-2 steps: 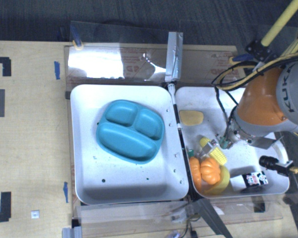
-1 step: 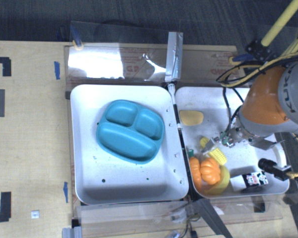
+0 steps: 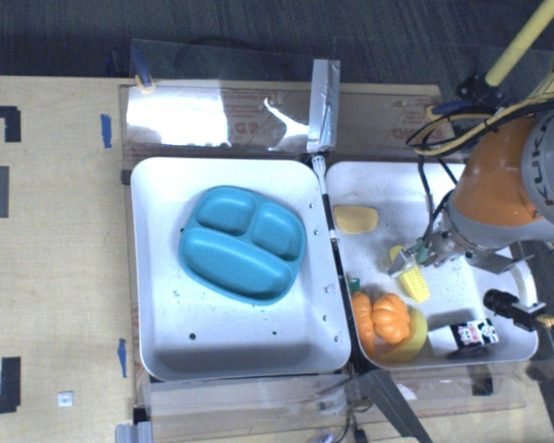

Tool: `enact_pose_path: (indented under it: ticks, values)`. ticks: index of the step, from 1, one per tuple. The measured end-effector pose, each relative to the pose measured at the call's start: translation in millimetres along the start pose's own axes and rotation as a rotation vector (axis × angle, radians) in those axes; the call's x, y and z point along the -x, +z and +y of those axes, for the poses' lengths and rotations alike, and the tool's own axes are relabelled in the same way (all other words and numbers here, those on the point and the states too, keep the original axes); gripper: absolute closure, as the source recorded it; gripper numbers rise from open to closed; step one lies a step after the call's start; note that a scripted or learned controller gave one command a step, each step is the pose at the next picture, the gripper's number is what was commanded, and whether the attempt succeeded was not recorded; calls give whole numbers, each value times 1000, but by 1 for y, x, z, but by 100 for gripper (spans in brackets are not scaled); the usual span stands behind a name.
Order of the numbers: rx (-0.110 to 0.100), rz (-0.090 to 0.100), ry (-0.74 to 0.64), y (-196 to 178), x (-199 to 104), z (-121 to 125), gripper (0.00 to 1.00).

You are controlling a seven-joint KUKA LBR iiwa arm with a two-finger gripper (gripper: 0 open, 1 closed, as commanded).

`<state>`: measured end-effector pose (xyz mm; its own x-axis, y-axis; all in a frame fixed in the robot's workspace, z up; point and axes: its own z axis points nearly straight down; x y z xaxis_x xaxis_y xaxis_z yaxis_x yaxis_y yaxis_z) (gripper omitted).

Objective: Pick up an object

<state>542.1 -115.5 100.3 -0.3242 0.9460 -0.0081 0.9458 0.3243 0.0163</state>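
Corn cob [image 3: 415, 284] lies in the right bin [image 3: 388, 185], just beneath the end effector [image 3: 415, 255], whose grip state cannot be told.

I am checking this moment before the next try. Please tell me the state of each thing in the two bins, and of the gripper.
blue divided plate: lying flat, right way up, in the left bin.
corn cob: lying in the right bin, at the gripper.
pumpkin: sitting at the right bin's near edge.
yellow bread-like piece: lying flat, apart from the others.
small black and white object: lying near the front right corner.
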Motion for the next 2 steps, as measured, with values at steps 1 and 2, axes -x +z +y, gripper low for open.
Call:
enact_pose_path:
  ticks: [1,2]
  values:
    - [-6,5,74,-127,-43,26,100]
    - [-13,9,-37,-98,-123,88,100]
